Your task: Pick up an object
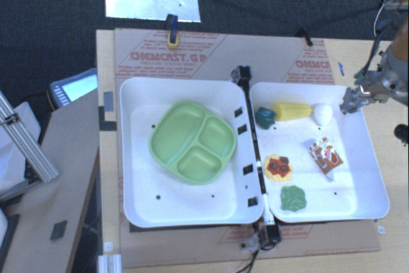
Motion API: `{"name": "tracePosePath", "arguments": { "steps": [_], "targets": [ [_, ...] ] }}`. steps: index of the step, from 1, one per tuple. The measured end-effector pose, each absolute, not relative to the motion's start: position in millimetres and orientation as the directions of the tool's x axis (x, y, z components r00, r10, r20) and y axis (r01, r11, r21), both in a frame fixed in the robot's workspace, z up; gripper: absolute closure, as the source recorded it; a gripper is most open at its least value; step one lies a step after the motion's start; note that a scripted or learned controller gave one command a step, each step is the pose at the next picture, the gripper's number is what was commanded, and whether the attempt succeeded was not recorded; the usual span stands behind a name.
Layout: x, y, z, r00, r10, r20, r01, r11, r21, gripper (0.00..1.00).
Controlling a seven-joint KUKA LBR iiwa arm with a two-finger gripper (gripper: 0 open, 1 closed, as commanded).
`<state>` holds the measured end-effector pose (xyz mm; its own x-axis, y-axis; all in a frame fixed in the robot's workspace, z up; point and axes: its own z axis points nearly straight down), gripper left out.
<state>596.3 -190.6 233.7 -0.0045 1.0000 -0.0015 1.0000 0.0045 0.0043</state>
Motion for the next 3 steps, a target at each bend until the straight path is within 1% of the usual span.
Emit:
{"name": "tracePosePath", "arguments": {
  "steps": [1,2,3],
  "targets": [
    [603.9,-135.3,232.1,-0.010,1.000,0.002,1.000,0.010,0.002,1.00],
    [600.8,-81.9,238.5,-0.010,1.000,0.002,1.000,0.010,0.002,1.00],
    [603.0,-29.4,243.4,-0.010,1.000,0.002,1.000,0.010,0.002,1.00]
  ]
}}
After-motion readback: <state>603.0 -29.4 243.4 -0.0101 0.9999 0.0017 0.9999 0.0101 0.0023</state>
